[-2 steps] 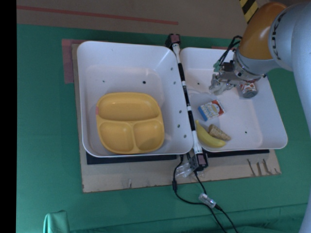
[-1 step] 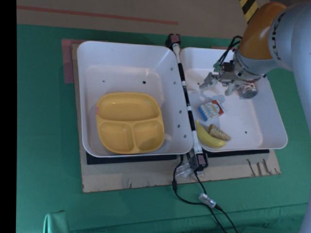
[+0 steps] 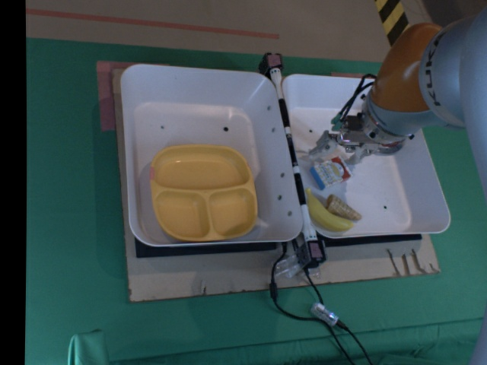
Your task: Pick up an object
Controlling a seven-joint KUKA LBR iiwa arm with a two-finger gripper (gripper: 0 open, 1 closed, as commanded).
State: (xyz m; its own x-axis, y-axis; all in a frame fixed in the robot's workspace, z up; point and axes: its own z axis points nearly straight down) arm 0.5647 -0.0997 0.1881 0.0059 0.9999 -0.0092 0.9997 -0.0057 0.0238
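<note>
My gripper (image 3: 337, 153) hangs in the right bin (image 3: 411, 196), just above a small blue, red and white carton (image 3: 329, 172). Its fingers look spread apart, one (image 3: 318, 144) on the left and one on the right of the carton's top end, with nothing held between them. A yellow banana (image 3: 326, 214) lies near the bin's front left corner. A brown ridged cone-like piece (image 3: 343, 207) rests against the banana. The grey arm with its orange band (image 3: 403, 71) comes in from the right.
The left bin (image 3: 190, 90) holds a yellow divided plate (image 3: 203, 192). A black and white divider (image 3: 290, 150) runs between the bins. Cables (image 3: 312, 295) trail over the cardboard in front.
</note>
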